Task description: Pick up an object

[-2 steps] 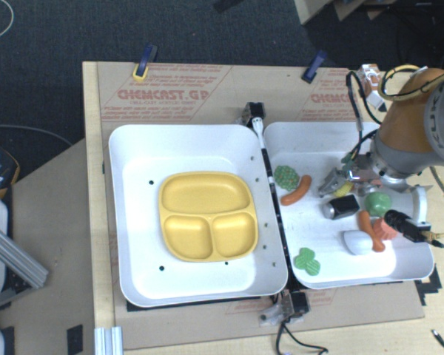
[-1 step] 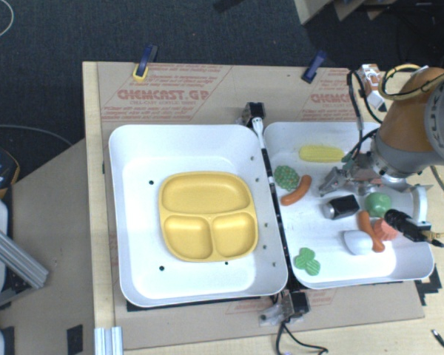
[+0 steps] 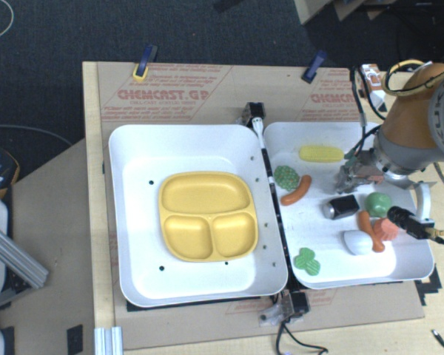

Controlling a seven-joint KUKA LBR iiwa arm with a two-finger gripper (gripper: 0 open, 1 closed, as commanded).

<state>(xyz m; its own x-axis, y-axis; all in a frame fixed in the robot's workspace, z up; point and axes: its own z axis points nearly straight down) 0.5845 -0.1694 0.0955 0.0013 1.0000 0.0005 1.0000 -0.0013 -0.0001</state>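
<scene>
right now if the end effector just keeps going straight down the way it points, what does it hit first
Most likely the dark cylindrical object lying just below the end effector in the right bin, or bare bin floor beside it. From this slanted view, depth is unclear, so that is a guess.

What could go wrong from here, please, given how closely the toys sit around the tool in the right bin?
The tool hangs low over a crowded patch: closing there could nudge the black cylinder or green ball instead of gripping either. The hot dog lies against the broccoli, so a grasp might catch both or neither.
</scene>
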